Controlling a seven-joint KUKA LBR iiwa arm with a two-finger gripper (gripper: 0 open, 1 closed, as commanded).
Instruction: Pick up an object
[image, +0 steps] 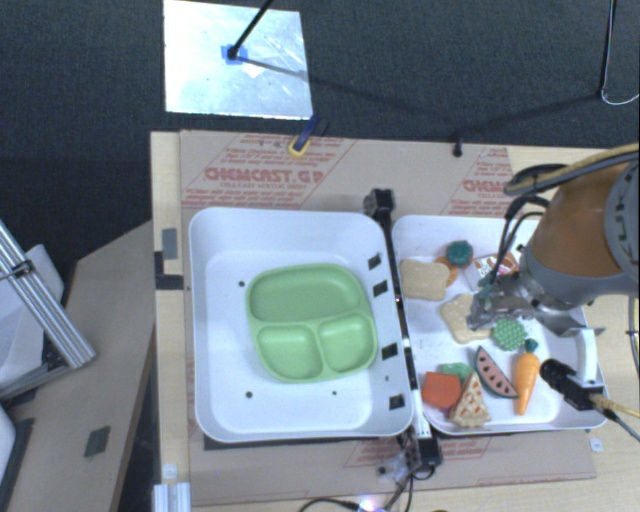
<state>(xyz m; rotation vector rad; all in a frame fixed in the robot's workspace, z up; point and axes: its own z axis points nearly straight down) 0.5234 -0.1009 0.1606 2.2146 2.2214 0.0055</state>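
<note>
One green three-compartment plastic tray lay in the left white bin. The right white bin held about eight toy foods, including one orange carrot and one watermelon slice. The claw sat low at mid-right among them; its opening could not be told.

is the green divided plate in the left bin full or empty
Empty: the green plate in the left bin shows bare compartments; the toy foods lie in the right bin.
</note>
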